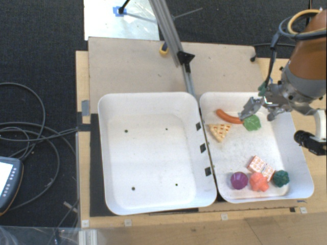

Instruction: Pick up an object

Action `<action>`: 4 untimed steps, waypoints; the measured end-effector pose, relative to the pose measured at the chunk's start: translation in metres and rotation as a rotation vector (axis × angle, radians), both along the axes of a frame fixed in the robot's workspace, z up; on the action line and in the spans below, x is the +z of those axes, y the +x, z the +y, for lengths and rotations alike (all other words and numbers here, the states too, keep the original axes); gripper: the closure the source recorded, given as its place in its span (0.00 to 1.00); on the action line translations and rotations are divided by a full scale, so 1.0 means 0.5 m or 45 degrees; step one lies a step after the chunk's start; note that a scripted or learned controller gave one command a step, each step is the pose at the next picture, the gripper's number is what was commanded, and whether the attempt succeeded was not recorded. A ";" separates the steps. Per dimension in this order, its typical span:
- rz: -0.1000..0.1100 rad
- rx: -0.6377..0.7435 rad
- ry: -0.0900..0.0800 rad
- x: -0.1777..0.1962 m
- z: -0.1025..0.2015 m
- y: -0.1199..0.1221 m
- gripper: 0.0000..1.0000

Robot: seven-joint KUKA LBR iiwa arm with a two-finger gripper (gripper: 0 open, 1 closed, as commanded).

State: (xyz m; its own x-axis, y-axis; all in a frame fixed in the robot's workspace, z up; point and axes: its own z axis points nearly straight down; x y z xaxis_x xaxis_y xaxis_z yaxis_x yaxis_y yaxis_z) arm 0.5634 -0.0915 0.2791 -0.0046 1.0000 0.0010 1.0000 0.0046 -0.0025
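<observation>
Nearest the front edge of the worktop, the right bin held a cluster in its near corner: purple ball, orange toy, dark green piece, and a pink-and-white checked block just behind them. All well apart from the pincer, so not the likely target. Further back, mid-bin, a waffle-like wedge sat near the divider, with an orange carrot-shaped piece just beyond it, long axis running roughly left-right with a slight slant. The light green object was the closest candidate: it lay directly below the pincer, at or just off its tips, with the carrot's right end just beside it. Pincer looked spread, nothing visibly between the fingers; contact with the green object I couldn't confirm from this angle. My read: a short straight descent was all that was needed, the risk being a nudge into the carrot. Left bin carried no candidates.
</observation>
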 end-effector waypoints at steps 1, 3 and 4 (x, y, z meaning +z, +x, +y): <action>-0.005 -0.002 -0.001 0.004 -0.001 0.001 0.00; 0.001 -0.005 0.000 -0.165 -0.001 0.009 0.00; 0.000 -0.005 -0.001 -0.249 -0.002 0.013 0.00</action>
